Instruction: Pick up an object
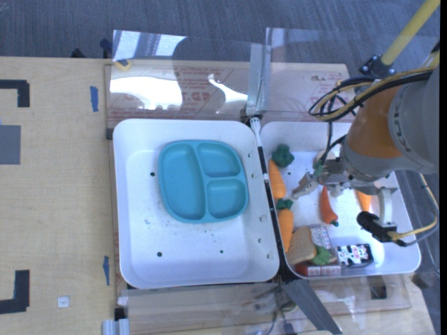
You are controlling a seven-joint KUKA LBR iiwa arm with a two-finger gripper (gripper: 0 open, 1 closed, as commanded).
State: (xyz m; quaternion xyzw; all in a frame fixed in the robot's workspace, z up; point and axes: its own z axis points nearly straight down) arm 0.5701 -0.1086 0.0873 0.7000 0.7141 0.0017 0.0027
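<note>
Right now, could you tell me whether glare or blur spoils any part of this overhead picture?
In the camera view, strong glare whitens the clear plastic panels behind the two bins; the teal three-compartment plate in the left white bin is evenly lit and sharp; the grey and orange arm casts soft shadows over the right white bin.
</note>
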